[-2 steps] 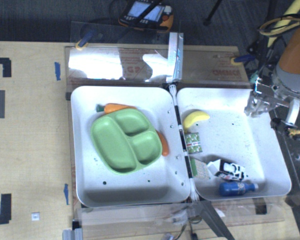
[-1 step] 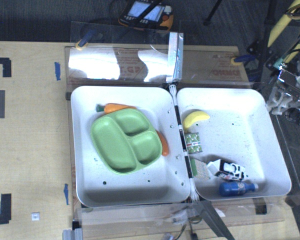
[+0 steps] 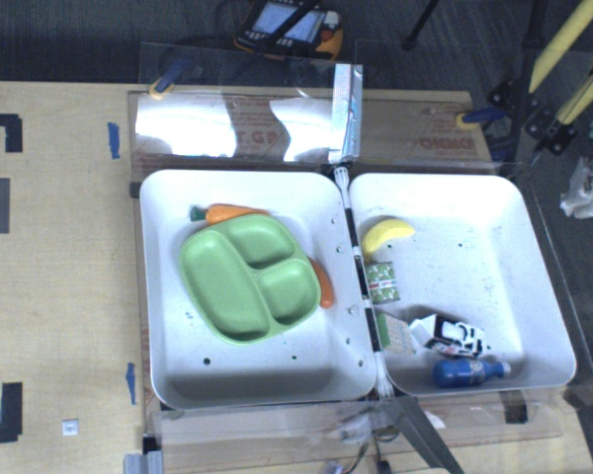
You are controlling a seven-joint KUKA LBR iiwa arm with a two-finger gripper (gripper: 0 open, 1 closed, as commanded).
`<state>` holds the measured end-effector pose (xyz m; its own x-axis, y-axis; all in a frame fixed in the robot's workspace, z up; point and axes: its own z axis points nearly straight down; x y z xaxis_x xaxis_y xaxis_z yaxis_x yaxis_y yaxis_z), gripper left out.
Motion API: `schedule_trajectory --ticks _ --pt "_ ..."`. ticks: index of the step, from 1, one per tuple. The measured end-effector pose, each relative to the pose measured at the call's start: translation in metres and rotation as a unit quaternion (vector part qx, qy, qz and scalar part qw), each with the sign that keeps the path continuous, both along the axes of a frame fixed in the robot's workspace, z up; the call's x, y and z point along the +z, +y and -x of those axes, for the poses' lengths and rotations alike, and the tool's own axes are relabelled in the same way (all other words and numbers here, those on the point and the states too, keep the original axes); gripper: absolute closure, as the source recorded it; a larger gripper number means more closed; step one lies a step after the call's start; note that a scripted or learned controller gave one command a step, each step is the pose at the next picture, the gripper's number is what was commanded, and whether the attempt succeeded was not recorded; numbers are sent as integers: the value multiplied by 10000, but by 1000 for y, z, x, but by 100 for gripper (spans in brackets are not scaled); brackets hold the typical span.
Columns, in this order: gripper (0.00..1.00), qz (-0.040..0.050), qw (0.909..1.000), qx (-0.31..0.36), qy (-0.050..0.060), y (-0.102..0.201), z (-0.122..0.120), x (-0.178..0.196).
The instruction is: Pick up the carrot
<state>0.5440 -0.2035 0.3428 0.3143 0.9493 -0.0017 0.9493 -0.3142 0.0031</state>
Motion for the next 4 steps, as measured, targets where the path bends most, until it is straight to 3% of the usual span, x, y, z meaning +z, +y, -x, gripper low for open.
schedule_trajectory --ticks 1,2,3,4 --pt "0 -1 10000 5 1 1 0 0" --pt "0 -15 9999 150 14 3 6 -165" --pt "0 -14 9999 149 13 2 6 -165" --pt "0 -9 9974 721 -17 63 14 -256"
